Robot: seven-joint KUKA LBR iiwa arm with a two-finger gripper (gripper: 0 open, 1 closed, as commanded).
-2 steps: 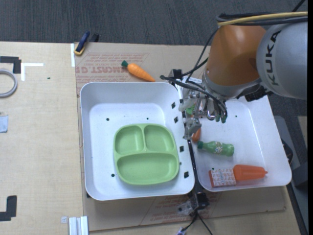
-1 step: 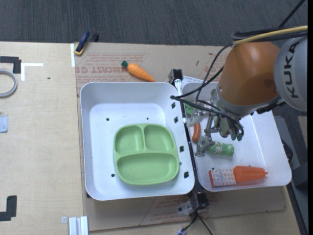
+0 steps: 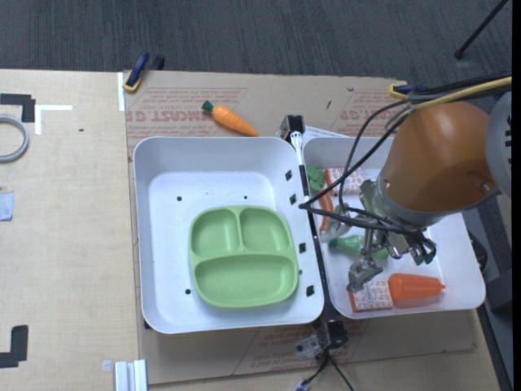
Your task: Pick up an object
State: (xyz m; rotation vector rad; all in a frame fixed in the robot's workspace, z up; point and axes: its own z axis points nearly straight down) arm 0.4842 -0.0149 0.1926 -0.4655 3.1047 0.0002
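Camera view: the arm hangs over the right bin (image 3: 468, 243), its claw (image 3: 368, 269) low among the clutter there. Whether the claw is spread or pinched cannot be told, and nothing is plainly seen held. Just beside it lies an orange carrot-shaped toy (image 3: 416, 287), resting partly on a white card with red print (image 3: 370, 298); green bits (image 3: 346, 243) sit behind. The toy looks the likeliest pick: the claw should centre over its thick end, straddle it across the width, then close before lifting. The left bin (image 3: 155, 218) holds a green divided plate (image 3: 242, 256). Another carrot (image 3: 230, 118) lies on the table's cardboard (image 3: 269, 100), whose red lettering reads upside down and is hard to make out.
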